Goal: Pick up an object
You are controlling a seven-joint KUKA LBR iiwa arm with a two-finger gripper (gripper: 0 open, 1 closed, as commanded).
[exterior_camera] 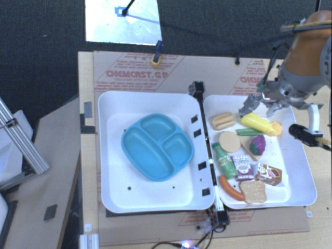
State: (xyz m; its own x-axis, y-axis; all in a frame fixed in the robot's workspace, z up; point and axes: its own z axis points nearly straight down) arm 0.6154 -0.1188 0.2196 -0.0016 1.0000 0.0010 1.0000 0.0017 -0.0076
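Toy food (244, 160) lay heaped in the right bin (306, 183): a hot-dog bun (223, 121), a corn cob (261, 124), a purple piece (257, 145), a green bottle (224, 162), a slice of toast (253, 192), a sausage (231, 188) and small printed cartons whose writing was too small to read. The left bin (111, 139) held a blue divided plate (157, 146). Both bins sat on a cardboard sheet (135, 71) over the pale bench (88, 87); red print on the sheet seemed to read "CHEMCAST GP". Dark carpet lay beyond, with a shiny square panel (122, 13) at the far left. The claw (263, 102) hung above the right bin's far edge, just beside the corn cob, its fingers spread with nothing between them.
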